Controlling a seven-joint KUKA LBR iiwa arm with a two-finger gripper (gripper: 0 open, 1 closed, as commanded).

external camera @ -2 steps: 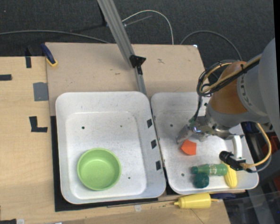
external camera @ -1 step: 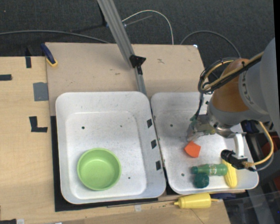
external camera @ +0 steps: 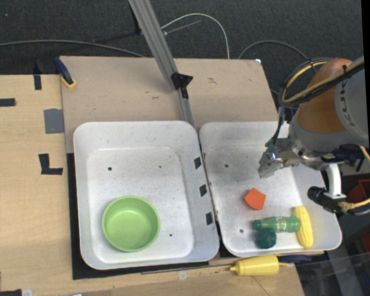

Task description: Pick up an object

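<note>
Even overhead light, slightly soft focus

One camera hangs above the bench (external camera: 131,91) and looks down at a slant, far enough off to take in both white bins whole. The left bin (external camera: 87,181) fills the middle of the view and the right bin (external camera: 235,147) sits beside it. Dark floor runs along the bench's far edge at the top. The arm (external camera: 323,114) enters from the right.
</note>
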